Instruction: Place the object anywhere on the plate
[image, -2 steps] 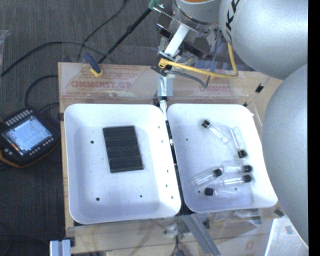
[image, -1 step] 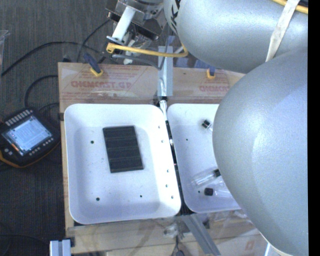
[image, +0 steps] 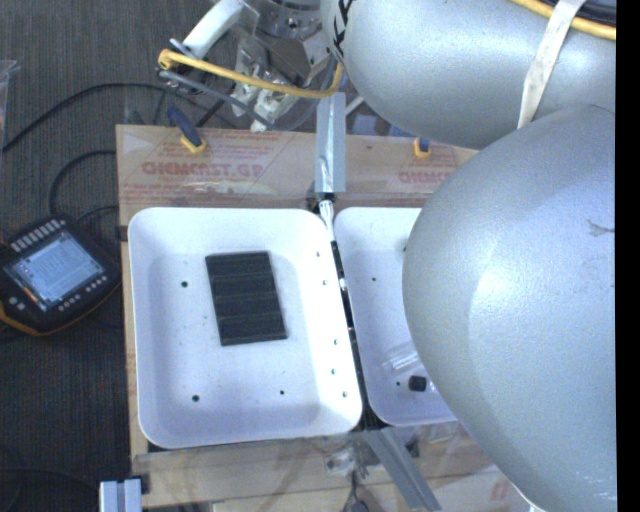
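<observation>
Camera view: the arm (image: 500, 300) looms over the right bin (image: 375, 300); the dark plate (image: 245, 297) waits in the left bin (image: 160, 400), ready to receive.

- left bin (image: 150, 330): smooth white plastic, faint sheen
- ribbed plate (image: 245, 297): matt black
- arm (image: 520, 300): smooth grey casing, satin
- bench board (image: 250, 170): bare pale wood

I see bright, even overhead light; the white bins (image: 150, 330) glare slightly, shadows stay soft, and the close grey arm (image: 520, 300) looks blurred.
</observation>
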